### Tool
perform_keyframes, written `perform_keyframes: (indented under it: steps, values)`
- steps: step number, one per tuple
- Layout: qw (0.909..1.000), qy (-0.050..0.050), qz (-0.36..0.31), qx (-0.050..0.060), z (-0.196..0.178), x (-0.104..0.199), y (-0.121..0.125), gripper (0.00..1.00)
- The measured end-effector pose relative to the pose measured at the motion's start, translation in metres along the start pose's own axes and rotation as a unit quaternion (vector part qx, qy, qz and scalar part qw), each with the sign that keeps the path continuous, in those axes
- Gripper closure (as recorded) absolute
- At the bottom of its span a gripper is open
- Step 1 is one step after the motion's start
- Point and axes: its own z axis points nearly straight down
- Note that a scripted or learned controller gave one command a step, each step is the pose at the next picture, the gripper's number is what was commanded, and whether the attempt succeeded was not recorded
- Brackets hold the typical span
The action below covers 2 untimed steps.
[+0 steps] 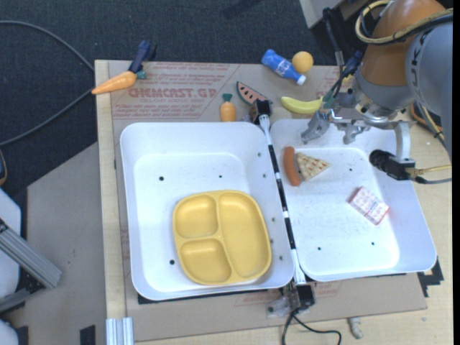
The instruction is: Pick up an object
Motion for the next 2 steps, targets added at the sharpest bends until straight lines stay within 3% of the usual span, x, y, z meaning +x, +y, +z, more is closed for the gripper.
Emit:
perform_keyframes:
  steps: [1,2]
  values:
    - [1.0000,0.000,0.001,0.002,0.095,0.001,-0.003,0.00]
    - [1.0000,0.000,0.001,0.000,0.084,0.001,-0.001,1.00]
